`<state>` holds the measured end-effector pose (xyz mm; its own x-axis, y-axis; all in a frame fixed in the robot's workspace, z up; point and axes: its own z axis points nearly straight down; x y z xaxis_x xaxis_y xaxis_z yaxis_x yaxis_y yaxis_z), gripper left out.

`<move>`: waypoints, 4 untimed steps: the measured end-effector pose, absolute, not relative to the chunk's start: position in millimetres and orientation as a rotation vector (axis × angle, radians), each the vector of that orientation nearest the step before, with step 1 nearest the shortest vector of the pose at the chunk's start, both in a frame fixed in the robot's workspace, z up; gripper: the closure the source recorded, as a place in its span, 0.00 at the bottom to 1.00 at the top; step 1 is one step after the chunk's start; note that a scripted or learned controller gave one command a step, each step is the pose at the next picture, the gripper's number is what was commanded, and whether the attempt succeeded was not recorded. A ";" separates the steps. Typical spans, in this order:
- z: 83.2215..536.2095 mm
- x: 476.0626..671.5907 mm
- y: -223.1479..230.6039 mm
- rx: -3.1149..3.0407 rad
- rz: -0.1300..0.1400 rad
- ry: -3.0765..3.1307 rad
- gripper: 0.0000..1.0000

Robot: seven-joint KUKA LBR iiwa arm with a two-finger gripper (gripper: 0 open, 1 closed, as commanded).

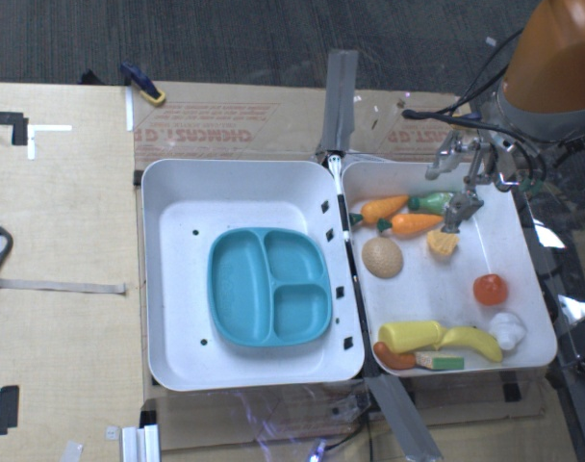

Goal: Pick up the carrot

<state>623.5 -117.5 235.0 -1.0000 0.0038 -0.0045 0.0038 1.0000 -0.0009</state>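
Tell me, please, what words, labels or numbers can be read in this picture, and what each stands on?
Red print on the cardboard behind the left bin: appears reversed, too blurred to read.
Red print on the cardboard behind the right bin: partly hidden, unreadable.
No text on the tray or the toy food.

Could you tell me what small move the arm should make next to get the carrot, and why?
Probably a short shift toward the view's left, then down. The pincer sits at the right end of the nearer carrot, beside a yellow piece, rather than over the carrot's middle. A second carrot lies just behind, so centring first should help avoid catching both.
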 end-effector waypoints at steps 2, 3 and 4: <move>104.0 626.4 -106.7 0.078 -0.002 3.131 1.00; 104.0 626.4 -106.6 0.079 -0.002 3.131 0.00; 93.1 607.8 -96.0 0.234 0.000 3.129 0.00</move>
